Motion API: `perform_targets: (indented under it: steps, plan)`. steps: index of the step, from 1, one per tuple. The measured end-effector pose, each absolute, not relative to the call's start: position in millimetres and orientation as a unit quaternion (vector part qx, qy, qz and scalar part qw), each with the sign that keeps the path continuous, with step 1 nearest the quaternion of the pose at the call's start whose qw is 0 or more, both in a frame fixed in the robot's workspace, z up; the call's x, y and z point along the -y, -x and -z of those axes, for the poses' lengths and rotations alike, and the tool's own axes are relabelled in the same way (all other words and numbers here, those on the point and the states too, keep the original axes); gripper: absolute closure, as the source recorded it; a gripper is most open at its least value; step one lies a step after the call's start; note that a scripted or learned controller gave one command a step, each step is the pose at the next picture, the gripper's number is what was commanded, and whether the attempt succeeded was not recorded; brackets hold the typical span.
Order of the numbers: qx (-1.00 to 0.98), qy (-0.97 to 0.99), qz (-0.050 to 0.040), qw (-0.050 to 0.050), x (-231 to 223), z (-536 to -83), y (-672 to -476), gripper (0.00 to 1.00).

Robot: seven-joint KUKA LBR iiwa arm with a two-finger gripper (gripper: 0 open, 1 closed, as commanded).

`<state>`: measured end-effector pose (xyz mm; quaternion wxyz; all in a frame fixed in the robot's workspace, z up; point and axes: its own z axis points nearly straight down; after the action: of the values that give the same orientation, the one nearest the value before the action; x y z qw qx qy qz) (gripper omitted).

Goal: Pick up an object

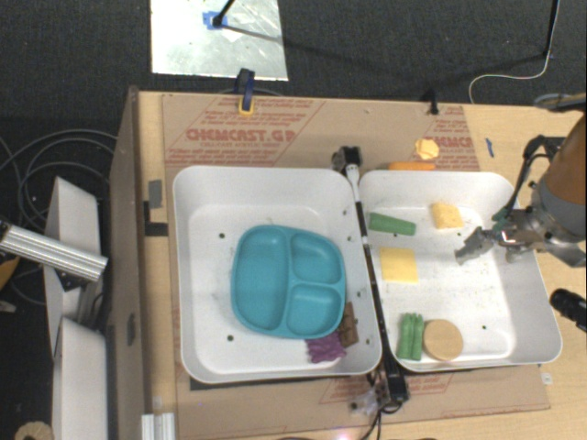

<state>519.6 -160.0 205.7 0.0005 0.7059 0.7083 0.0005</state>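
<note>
Two shallow white bins sit side by side on the desk. Left bin (197,246): a teal divided plastic plate (287,280), with a purple piece (323,348) and a brown piece (348,326) at its 5 o'clock edge. Right bin (532,328): a green block (392,224) and pale yellow chunk (447,214) toward 12 o'clock, a flat yellow square (399,265) at centre-left, and green stalks (410,336) touching a tan round disc (443,339) toward 6 o'clock. The end effector (491,242) hangs released at 3 o'clock, grasping nothing, with the yellow chunk nearby.
</note>
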Motion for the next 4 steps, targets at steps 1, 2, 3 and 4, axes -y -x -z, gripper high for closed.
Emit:
perform_targets:
  steps: [1,2,3,4]
  plan:
    - [-0.708,-0.707,-0.0010,0.002,137.6,-93.4,-630.2,0.00]
    - [-0.709,-0.705,-0.0032,0.004,147.0,-88.6,-669.2,0.00]
    - [-0.711,-0.704,-0.0053,0.008,146.8,-103.2,-671.1,1.00]
    - [-0.711,-0.703,-0.0039,0.007,147.0,-101.4,-669.9,0.00]
